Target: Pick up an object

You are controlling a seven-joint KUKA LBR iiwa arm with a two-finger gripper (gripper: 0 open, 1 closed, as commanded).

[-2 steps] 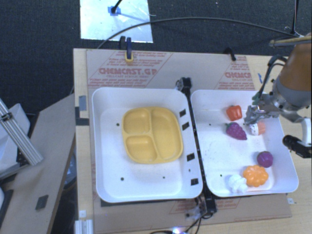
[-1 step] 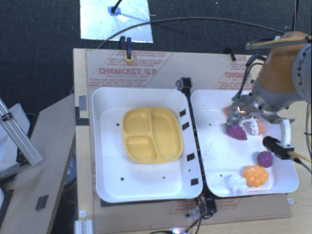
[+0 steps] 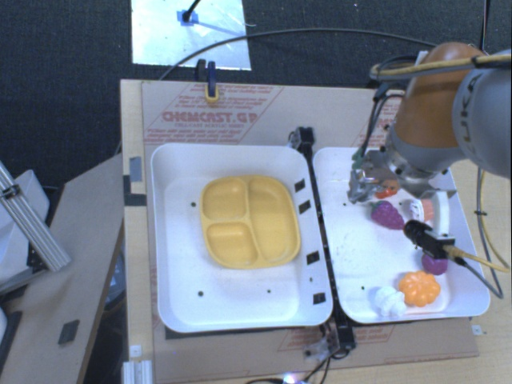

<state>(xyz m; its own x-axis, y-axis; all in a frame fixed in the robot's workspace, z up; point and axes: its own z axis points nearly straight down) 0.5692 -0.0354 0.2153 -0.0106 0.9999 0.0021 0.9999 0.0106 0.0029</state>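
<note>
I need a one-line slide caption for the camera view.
KUKA arm's gripper over the right bin of small toys; yellow divided tray in left bin.

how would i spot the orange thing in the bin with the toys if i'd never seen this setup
Look in the right-hand white bin, near its front edge. The orange object sits there, lumpy and rounded, touching a small white object on its left. It is the bin's brightest orange piece.

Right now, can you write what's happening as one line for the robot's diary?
arm: over right bin | gripper: low, near purple toy | holding: cannot tell | yellow tray: left bin
</note>
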